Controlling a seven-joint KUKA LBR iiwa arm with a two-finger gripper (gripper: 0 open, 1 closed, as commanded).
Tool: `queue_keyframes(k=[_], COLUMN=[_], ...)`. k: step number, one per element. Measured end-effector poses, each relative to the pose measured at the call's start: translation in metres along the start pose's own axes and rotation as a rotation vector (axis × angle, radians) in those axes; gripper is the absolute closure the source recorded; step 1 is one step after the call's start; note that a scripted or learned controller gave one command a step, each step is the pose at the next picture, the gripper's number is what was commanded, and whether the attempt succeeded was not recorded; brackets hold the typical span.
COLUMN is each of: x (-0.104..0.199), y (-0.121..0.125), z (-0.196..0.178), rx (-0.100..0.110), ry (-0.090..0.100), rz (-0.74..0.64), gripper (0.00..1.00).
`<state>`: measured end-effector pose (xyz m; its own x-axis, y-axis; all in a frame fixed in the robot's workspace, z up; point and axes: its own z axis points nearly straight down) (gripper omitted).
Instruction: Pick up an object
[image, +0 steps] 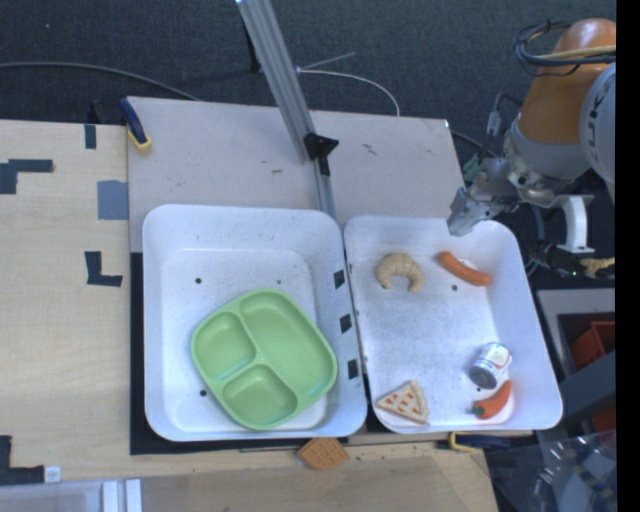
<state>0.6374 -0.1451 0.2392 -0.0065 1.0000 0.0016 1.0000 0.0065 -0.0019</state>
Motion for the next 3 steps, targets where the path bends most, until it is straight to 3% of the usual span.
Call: queue_keyframes(k=[3], x=[0.161], y=[-0.013], z=[0.014], rx=[0.002], ry=[0.0], rz=[-0.001], gripper=[1.0])
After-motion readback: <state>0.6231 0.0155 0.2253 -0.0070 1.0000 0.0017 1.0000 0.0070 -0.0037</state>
